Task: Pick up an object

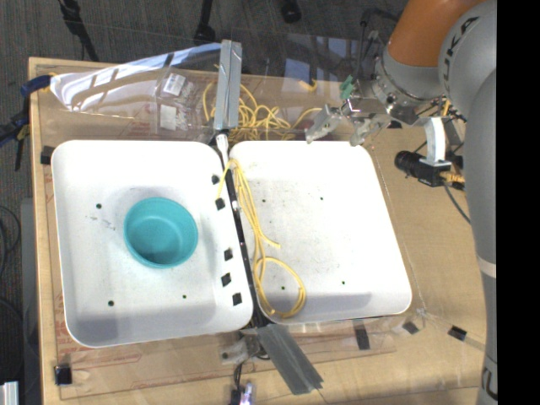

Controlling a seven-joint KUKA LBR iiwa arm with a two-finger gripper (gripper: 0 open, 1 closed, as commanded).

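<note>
- The grey arm [472, 99] comes in from the right, its orange band [426, 19] at the top of the view and its wrist bent down toward the far edge of the right bin [354, 226].
- The claw [346, 123] hangs over that far rim, just beyond the bin's floor; its metal fingers [325, 125] look spread apart with nothing between them (the parts are small and tangled with cabling, so the exact gap is hard to read).
- A teal bowl [161, 231] sits upright in the left bin [84, 294], a little left of that bin's middle and well apart from the claw.
- A yellow cord [274, 264] trails down the left side of the right bin and curls into a loop near its front corner; more yellow cord is bunched behind the bins.
- The two white bins stand side by side, touching along a dark divider strip [236, 243].
- The tabletop [439, 251] is light brown board, with small black tape marks near its edges.
- A clear plastic sheet [143, 91] lies crumpled at the far left of the tabletop, beside a grey bar [226, 87].
- Beyond the tabletop is dark carpet [126, 15], crossed by black stand legs.
</note>
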